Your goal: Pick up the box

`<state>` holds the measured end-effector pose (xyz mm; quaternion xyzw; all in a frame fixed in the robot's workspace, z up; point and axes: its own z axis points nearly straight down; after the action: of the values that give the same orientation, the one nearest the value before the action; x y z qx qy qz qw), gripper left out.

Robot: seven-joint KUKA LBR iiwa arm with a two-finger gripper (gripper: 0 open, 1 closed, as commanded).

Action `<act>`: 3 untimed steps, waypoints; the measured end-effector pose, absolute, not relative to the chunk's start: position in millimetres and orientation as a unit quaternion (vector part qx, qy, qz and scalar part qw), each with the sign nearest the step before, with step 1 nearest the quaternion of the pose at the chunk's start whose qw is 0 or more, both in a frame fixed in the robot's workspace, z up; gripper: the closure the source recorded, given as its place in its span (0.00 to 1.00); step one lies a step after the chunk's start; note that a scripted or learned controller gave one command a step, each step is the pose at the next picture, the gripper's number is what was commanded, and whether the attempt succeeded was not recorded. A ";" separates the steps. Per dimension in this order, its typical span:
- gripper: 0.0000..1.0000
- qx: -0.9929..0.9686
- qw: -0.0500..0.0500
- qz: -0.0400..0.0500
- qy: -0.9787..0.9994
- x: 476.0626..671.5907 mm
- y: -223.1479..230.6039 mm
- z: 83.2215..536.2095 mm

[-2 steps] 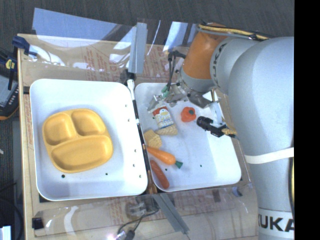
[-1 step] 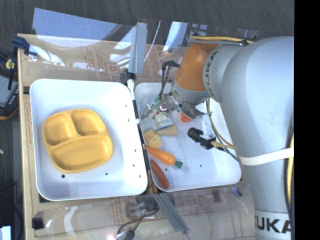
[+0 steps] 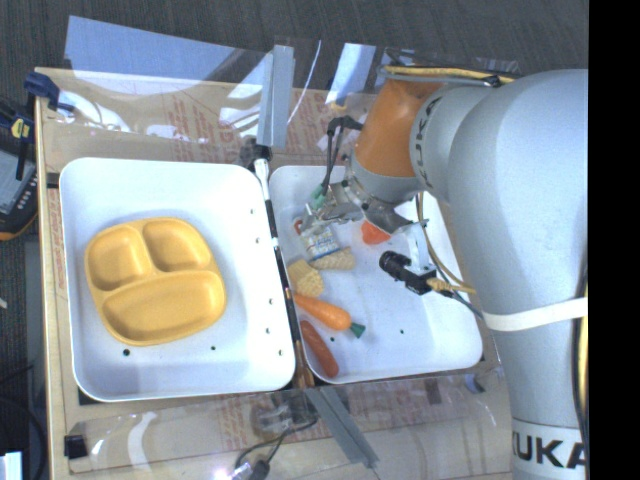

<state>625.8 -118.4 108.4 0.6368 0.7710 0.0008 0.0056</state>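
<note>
The grey arm [image 3: 510,198] comes in from the right and fills much of that side, its thick upper link sloping down over the right bin [image 3: 440,343]. The orange band [image 3: 388,128] sits above the wrist, and below it the wrist bends down and to the left, so that the gripper [image 3: 335,206] hangs low over the upper left part of the right bin.

How far the gripper is open cannot be told from here, since the wrist body and cabling cover much of it. Whether it grips anything cannot be told either.

The box [image 3: 320,240], small with blue and white print, lies just below and a little left of the gripper, touching or nearly touching its tip; which of the two is unclear. A small red piece [image 3: 375,234] lies just to the right of the gripper, under the wrist.

Further below the gripper lie a ridged yellow piece [image 3: 337,260], a corn cob [image 3: 306,278], a carrot [image 3: 325,314] and a red sausage [image 3: 320,349], in that order going away from it. A black fitting [image 3: 398,266] with a cable hangs off the arm, down and right of the gripper.

Well to the left, in the left bin [image 3: 90,183], rests a yellow divided plate [image 3: 155,278].
</note>
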 end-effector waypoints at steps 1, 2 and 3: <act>0.00 0.637 0.006 0.001 0.771 625.8 -118.4 108.4; 1.00 0.636 0.006 0.001 0.772 626.4 -118.1 118.5; 0.00 0.635 0.006 0.001 0.772 626.4 -118.1 118.5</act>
<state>626.4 -118.1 118.5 0.6355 0.7721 0.0006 0.0060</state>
